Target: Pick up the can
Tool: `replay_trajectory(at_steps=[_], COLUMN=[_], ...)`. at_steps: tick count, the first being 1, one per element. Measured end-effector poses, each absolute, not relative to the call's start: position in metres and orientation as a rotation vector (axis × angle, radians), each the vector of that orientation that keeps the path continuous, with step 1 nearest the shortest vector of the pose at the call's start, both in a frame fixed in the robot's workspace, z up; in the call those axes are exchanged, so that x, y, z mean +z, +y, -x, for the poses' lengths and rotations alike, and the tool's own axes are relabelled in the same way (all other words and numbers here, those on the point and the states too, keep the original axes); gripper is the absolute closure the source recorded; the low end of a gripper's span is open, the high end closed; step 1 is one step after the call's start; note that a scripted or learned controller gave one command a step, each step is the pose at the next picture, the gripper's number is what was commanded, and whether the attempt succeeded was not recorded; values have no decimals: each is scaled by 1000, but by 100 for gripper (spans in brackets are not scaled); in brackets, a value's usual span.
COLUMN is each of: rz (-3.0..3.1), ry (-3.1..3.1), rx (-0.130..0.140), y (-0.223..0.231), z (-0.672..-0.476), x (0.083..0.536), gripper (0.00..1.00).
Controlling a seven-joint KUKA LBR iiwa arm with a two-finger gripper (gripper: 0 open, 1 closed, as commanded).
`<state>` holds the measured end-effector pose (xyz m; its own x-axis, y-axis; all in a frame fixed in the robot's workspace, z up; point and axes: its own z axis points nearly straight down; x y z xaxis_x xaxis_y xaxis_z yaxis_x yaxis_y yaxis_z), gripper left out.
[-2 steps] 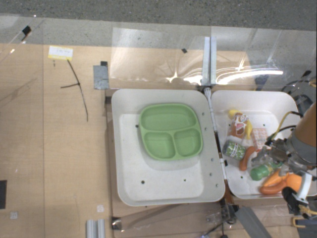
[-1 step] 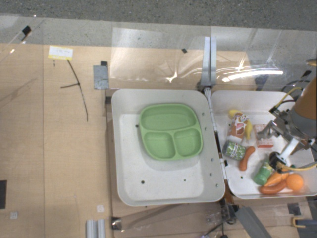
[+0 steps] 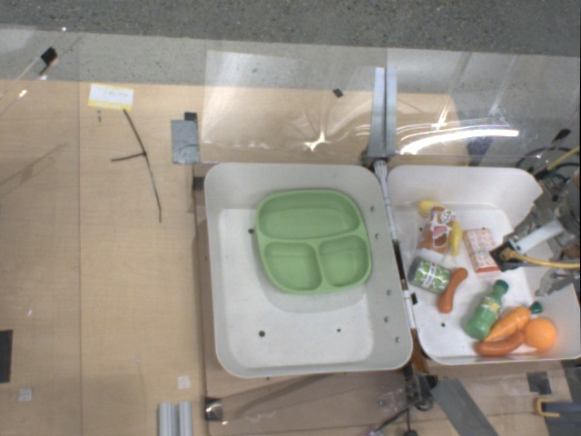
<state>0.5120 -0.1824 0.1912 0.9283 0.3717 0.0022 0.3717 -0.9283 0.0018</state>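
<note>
in the left bin (image 3: 227,334), a green divided plate (image 3: 313,241). in the right bin (image 3: 472,187), at its left side and just beside a red sausage (image 3: 451,290), the can (image 3: 428,273) (green label, lying down). further right, above an orange (image 3: 540,333), the gripper (image 3: 556,275), open or closed impossible to tell.

Grey arm (image 3: 554,209) in from the right edge, angled downward, gripper (image 3: 554,283) low beside the frame's edge.

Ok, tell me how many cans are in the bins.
1. The can lies in the right bin, near its left wall, just left of the orange-red sausage. The arm covers that bin's right edge, so another could be hidden there.
</note>
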Motion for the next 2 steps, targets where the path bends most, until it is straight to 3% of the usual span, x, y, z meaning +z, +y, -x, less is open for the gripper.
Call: replay_trajectory(at_steps=[1, 2], rz=[-3126, -3123], ry=[325, 325], rx=[0, 14], y=[-156, -109], z=[-484, -485], x=[145, 102], gripper=[0, 0])
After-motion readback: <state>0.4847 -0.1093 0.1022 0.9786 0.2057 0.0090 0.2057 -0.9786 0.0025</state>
